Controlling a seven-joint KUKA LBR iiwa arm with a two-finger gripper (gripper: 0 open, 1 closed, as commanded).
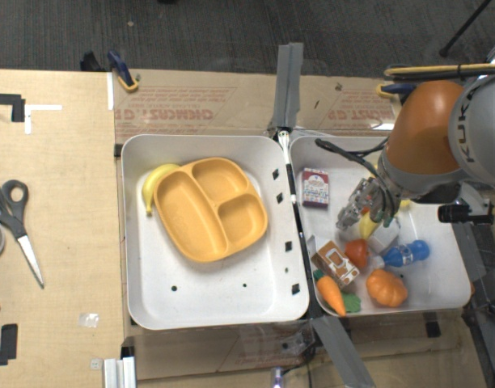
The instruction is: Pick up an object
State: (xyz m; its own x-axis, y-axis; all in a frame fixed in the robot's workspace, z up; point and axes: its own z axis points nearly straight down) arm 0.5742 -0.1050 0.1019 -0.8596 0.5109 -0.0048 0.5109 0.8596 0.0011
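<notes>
The grey arm with its orange band (425, 132) reaches over the right white bin (454, 297). The left white bin (207, 309) carries a three-part yellow plastic tray (209, 208) over a yellow banana (154, 183).

The gripper (367, 204) hangs above the cluster in the right bin's near half: orange round fruit (387, 288), blue-capped bottle (408, 254), brown carton (336, 261), carrot (331, 294), red tomato (357, 253).

Whether it is open or shut I cannot tell.

The pieces touch, so a descent risks nudging neighbours or wedging between two. The small purple box (315, 187) stands apart near the dividing edge, with more room.
</notes>
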